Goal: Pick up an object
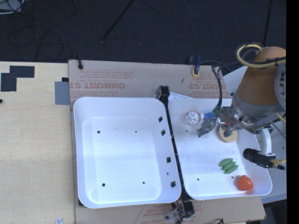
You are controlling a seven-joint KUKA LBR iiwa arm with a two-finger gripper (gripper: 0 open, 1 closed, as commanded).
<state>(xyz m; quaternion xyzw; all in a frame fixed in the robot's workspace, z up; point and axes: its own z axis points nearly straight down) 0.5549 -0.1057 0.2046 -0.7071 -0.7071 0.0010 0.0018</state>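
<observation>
Gripper (205, 126) over the right bin (205, 181), beside the white dotted ball (191, 118); can't tell its opening. Arm partly hides the tan ring (227, 135). Green piece (228, 165) and red object (244, 183) near the bin's lower right corner.

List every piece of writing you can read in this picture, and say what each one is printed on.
"CHEMCAST": red print, seen upside down, on the cardboard sheet behind the left bin.
More red print on the cardboard behind the right bin and along its front edge: too partial and blurred to read.
</observation>
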